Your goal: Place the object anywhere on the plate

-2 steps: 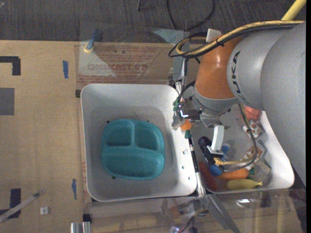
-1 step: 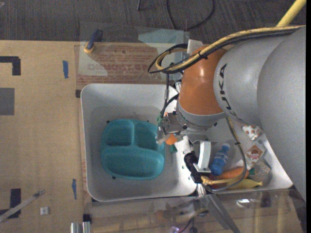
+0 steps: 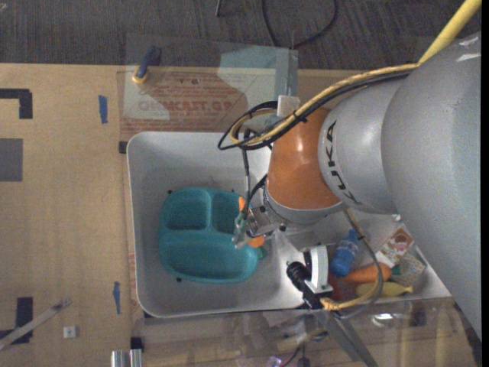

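Observation:
A teal divided plate (image 3: 200, 235) lies in the left white bin (image 3: 153, 174), with two small compartments at the top and one large one below. My gripper (image 3: 243, 228) hangs over the plate's right rim, under the arm's orange band (image 3: 294, 170). Small orange pieces (image 3: 257, 241) show right beside the gripper at the plate's edge, and another orange bit (image 3: 241, 202) shows just above it. Whether they are one object, and whether it is held, is hidden by the wrist.
The right bin holds a blue bottle (image 3: 345, 254), an orange carrot-like item (image 3: 368, 272), a yellow item (image 3: 391, 287) and a small printed box (image 3: 397, 245). The big grey arm covers most of that bin. A cardboard sheet (image 3: 183, 98) lies behind the bins.

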`<state>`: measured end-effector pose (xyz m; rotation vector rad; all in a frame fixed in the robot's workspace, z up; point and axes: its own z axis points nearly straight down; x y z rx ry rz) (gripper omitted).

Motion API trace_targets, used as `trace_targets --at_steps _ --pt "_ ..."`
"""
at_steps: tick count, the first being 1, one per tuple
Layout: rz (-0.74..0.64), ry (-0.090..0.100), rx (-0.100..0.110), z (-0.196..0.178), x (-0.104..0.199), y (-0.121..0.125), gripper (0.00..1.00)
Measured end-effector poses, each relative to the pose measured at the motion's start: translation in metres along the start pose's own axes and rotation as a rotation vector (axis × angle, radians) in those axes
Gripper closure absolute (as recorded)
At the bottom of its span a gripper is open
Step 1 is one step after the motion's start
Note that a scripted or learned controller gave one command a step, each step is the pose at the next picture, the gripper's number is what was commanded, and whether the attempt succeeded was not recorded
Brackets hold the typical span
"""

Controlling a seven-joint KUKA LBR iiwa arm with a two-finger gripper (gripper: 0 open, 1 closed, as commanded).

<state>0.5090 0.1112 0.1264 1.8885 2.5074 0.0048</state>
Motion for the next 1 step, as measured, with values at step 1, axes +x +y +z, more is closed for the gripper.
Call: trace_targets --at_steps 1 --pt "0.002 0.0 0.004 0.0024 -0.0013 -0.0013 0.0"
